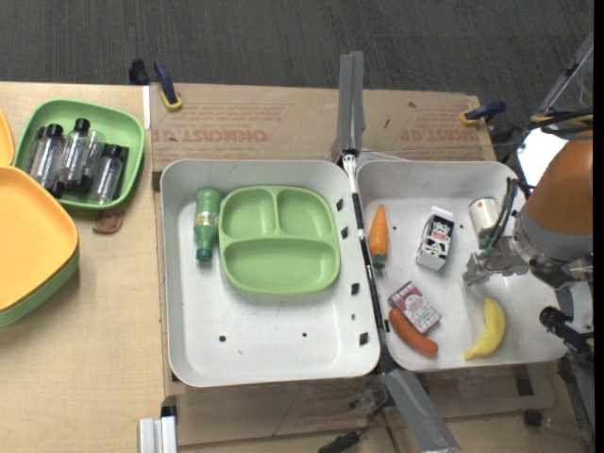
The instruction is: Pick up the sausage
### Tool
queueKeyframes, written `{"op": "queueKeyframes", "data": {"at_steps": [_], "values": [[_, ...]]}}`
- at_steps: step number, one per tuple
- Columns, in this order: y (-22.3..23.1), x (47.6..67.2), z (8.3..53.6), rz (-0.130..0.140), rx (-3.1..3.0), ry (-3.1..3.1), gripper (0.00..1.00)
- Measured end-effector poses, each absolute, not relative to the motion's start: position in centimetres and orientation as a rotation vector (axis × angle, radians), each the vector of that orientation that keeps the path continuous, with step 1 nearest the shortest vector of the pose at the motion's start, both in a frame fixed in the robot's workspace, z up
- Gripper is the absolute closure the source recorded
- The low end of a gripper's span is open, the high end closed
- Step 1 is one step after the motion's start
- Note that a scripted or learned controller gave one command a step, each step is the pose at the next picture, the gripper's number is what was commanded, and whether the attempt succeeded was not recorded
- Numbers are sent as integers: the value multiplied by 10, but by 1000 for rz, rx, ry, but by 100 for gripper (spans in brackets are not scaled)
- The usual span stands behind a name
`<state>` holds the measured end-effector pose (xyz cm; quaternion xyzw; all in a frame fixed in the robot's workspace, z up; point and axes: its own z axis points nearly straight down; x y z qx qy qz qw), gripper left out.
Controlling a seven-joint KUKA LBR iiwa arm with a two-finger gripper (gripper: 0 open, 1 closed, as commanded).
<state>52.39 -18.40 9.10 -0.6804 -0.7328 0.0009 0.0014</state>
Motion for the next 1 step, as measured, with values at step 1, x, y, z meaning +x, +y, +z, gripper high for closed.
{"op": "queueKeyframes", "data": {"at_steps": [1], "values": [[-213,598,150,2,-2237,-2208,100]]}}
